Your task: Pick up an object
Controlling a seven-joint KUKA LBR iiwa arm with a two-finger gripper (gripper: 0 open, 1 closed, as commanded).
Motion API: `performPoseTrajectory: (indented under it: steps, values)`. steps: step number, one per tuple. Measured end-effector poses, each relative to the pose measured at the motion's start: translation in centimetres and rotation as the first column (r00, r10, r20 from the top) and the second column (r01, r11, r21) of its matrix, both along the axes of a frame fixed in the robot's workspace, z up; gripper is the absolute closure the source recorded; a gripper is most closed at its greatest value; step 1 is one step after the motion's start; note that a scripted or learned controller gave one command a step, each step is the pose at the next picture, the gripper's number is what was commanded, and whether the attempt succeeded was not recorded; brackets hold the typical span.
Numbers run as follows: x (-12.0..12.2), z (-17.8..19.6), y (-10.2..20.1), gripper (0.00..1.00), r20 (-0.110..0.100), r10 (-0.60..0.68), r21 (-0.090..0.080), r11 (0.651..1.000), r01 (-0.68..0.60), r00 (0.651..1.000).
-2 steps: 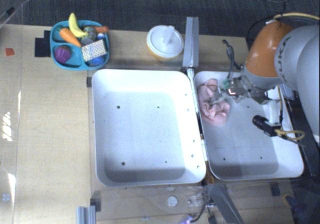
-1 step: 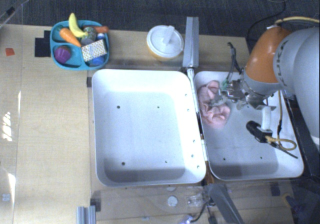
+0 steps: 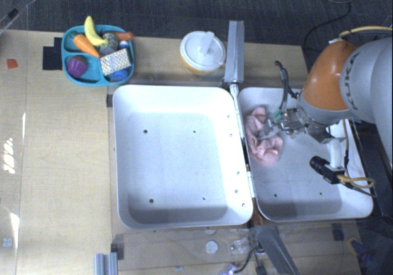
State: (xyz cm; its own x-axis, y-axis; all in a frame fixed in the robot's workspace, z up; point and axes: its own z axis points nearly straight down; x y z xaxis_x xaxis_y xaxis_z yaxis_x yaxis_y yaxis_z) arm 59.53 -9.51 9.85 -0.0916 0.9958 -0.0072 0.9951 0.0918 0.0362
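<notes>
Reaching into the right bin (image 3: 319, 203), my gripper (image 3: 269, 134) sits on the pink toy (image 3: 264, 145); jaws' state unclear; next, lift to test.

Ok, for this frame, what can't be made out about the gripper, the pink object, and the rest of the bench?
- Gripper: the camera view is too small and blurred to tell its finger state, or whether it grips the pink object.
- Pink object: its form is blurred, and the gripper covers its middle.
- Right bin: the arm hides its far right corner.
- Blue tray: the banana and carrot read clearly; the other items are too small to identify.
</notes>
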Motion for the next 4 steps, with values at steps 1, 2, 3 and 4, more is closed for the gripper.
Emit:
performPoseTrajectory:
  steps: [1, 2, 3, 4]
  values:
    - [0.3, 1.3, 0.3, 1.00, 0.007, 0.004, 0.003, 1.000, -0.004, 1.000]
    - [5.8, 13.7, 5.4, 1.00, -0.029, 0.231, 0.002, 0.973, -0.231, 0.972]
    - [7.5, 9.9, 3.5, 1.00, -0.031, 0.601, 0.000, 0.799, -0.601, 0.799]
    - [5.5, 15.5, 4.6, 1.00, -0.027, 0.421, -0.001, 0.907, -0.421, 0.907]
